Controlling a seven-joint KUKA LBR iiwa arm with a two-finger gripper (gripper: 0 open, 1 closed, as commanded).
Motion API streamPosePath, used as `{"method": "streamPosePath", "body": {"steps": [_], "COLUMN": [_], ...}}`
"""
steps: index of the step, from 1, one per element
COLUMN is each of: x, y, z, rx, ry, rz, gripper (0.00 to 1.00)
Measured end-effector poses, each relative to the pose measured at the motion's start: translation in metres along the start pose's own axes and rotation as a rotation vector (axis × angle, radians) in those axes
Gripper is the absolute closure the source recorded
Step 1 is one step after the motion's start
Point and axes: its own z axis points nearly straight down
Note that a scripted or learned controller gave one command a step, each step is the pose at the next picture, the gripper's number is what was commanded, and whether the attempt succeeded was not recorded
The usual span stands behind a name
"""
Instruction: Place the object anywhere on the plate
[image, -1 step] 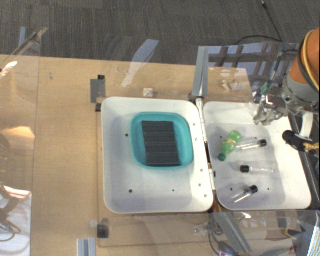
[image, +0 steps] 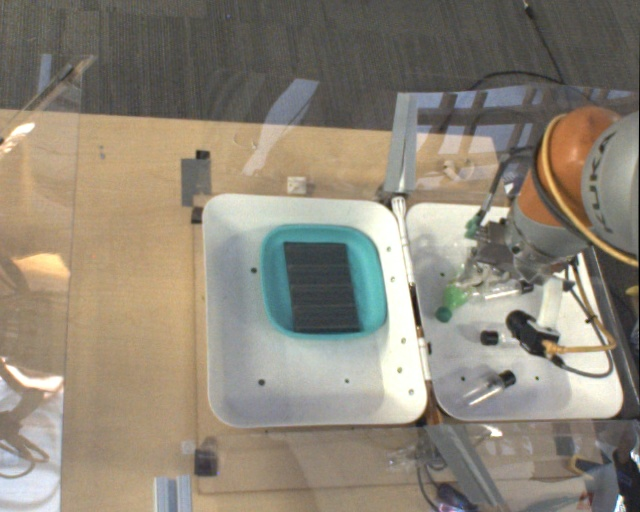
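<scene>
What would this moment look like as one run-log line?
gripper: over right bin | green object: right bin, by gripper | teal plate: left bin, holds dark pad | placing: not yet done

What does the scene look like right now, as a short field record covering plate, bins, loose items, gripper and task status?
plate: teal plate in left bin, dark ridged insert on it
right bin: green object, small black piece, clear tube with black cap
gripper: over right bin, close to green object; grasp not confirmed
status: object not yet on plate
</scene>
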Motion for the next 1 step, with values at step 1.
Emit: {"method": "streamPosePath", "body": {"steps": [1], "x": [0.0714], "y": [-0.0003], "z": [-0.0225], "rx": [-0.002], "ry": [-0.001], "rz": [-0.197], "gripper": [1.0]}}
